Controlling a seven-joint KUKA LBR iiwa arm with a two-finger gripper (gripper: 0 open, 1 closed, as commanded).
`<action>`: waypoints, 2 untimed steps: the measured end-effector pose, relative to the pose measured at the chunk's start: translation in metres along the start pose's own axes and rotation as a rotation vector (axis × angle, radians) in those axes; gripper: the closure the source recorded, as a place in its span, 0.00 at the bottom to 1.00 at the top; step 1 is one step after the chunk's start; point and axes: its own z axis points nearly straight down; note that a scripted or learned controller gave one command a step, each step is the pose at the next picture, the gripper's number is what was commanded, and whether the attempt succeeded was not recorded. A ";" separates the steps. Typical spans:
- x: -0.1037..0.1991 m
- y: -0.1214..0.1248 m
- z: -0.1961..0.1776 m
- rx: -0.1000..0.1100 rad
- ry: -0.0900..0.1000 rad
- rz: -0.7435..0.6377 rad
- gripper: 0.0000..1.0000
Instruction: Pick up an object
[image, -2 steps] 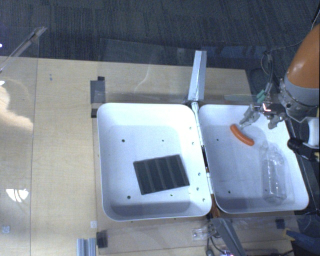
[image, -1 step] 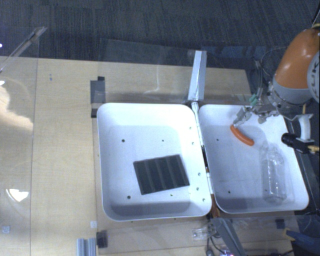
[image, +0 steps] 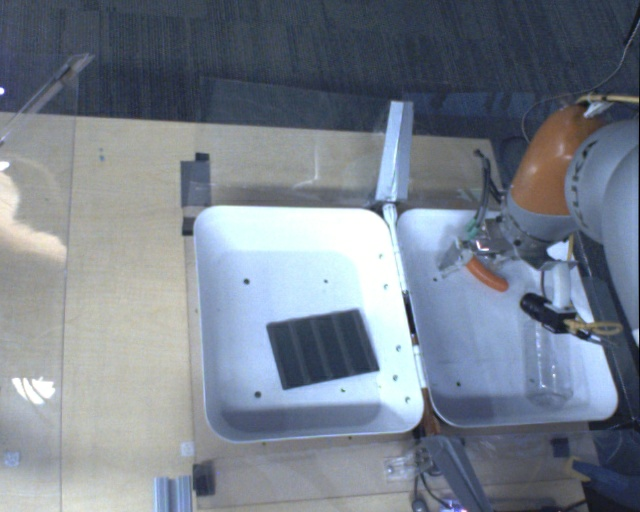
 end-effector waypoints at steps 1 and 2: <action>0.001 0.003 -0.013 -0.007 0.000 -0.003 1.00; 0.061 0.026 -0.099 0.001 0.001 -0.016 1.00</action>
